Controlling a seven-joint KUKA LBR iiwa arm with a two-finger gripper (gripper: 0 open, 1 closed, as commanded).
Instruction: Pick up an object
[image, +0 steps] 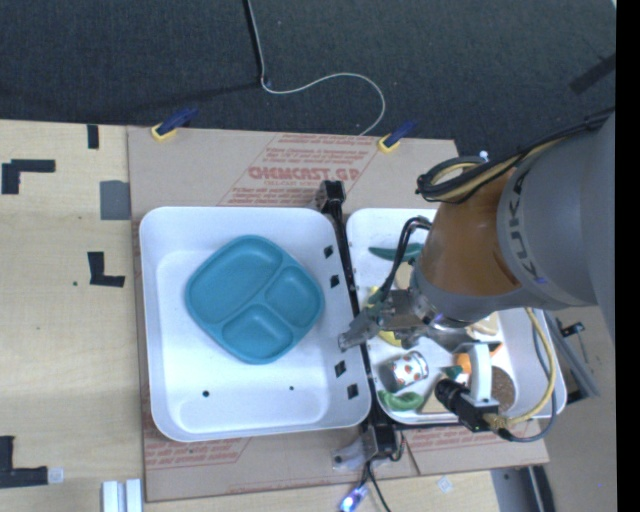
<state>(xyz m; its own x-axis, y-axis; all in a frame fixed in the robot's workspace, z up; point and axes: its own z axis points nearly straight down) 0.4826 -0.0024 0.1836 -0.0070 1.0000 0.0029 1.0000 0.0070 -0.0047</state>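
Jaws cannot be judged as spread or pressed together, since the gripper (385, 330) is mostly hidden under the grey and orange arm (500, 240), low over the right bin (540, 400) near its left wall. At left of centre, the left bin (170, 300) holds a blue divided plate (255, 297) lying flat. Right of the dividing walls, small objects crowd beneath the arm: a round silvery item (405, 372), something green (400, 402), an orange piece (463, 357). Both bins sit on cardboard (290, 170) on the desk (50, 300).
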